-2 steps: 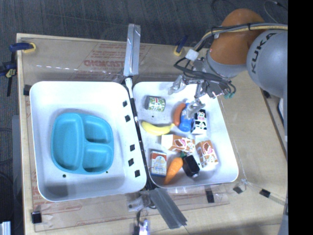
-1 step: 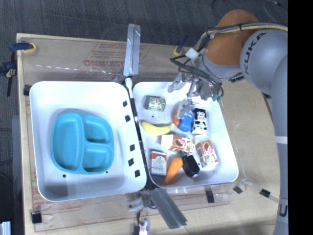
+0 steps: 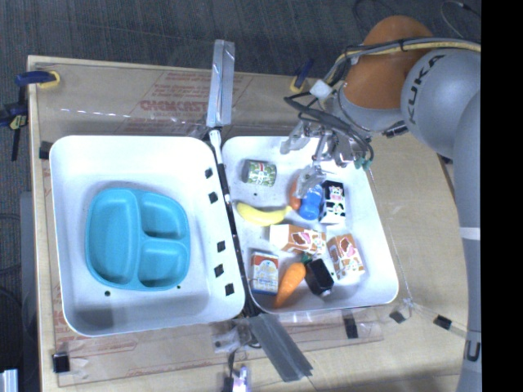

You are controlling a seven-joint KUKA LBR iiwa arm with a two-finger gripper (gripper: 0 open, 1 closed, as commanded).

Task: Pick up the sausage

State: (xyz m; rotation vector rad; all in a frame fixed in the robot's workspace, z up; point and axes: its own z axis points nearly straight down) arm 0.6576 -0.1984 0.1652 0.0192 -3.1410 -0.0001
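Camera view, right bin (image 3: pixel 377 243): the gripper (image 3: pixel 320 160) hangs over the bin's 12 o'clock end at the orange-banded wrist, and whether it is released or clenched cannot be told. Sausage (image 3: pixel 296 195), judged to be the reddish-orange piece: near the gripper at about its 7 o'clock, touching a blue item (image 3: pixel 311 206) at its 3 o'clock, which covers part of it, with the banana (image 3: pixel 261 214) just beside at 7 o'clock. What shows of its long axis seems to run roughly 12 to 6, so the descent likely wants a short shift toward 7 o'clock.

Robot lab: bench (image 3: pixel 122 96) w/ bins (image 3: pixel 131 158)
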